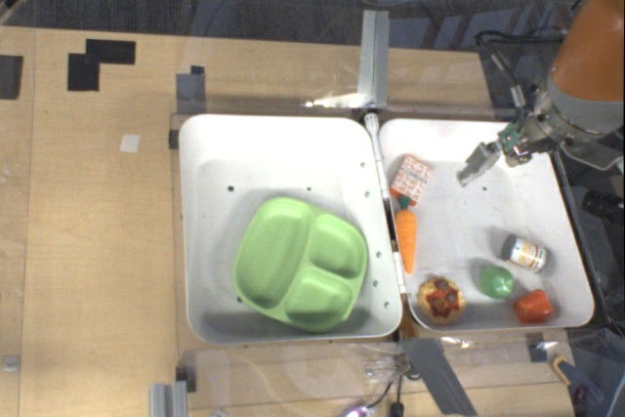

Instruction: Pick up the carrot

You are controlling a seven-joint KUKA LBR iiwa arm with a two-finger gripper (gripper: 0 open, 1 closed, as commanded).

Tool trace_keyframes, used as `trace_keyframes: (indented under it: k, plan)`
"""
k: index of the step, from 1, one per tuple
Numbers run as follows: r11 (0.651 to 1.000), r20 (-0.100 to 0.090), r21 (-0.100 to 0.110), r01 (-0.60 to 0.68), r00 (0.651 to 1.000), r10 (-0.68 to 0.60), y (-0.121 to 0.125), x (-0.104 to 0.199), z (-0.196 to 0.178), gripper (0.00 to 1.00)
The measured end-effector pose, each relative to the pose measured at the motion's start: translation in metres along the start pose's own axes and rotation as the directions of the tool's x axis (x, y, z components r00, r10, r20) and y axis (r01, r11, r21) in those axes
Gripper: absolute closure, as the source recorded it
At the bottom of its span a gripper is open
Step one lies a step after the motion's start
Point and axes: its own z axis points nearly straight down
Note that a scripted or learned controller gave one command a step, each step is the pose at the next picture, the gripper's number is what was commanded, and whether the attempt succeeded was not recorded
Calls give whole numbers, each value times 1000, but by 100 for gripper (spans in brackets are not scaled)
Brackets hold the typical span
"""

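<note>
Looking from the left across the worktop point(88, 239), I saw the left bin point(210, 151) holding a green divided plate point(301, 263) toward its six o'clock side, and nothing there bore on the job. The carrot point(406, 237) lay in the right bin point(576, 259), hard against its nine o'clock wall, flat, its dark green top toward twelve o'clock and its point toward six. It was a small, smooth orange cone, plainly untouched, so by my judgement the pick had not yet begun in earnest. Just above it sat a small red-and-white patterned box point(411, 179), and below it a round brownish pastry point(440, 299); further right lay a green ball point(496, 282), a little jar point(526, 254) and a red piece point(533, 307). The hand point(479, 164) hung at about one o'clock from the carrot, well apart from it, holding nothing; how wide it stood I could not tell. The reach, descent, closing and lift all remained.
</note>
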Motion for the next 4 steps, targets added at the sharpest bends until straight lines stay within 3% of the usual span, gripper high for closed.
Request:
trace_keyframes:
  k: [1, 2, 3, 4]
  plan:
    - [986, -3, 3, 168, 986, -168, -13, 62, 76, 0]
    - [999, -1, 1, 37, 999, -37, -8, 48, 75, 0]
    - [977, -3, 2, 213, 977, -213, -22, 22, 98, 0]
    - [959, 1, -2, 282, 959, -282, -58, 74, -30, 0]
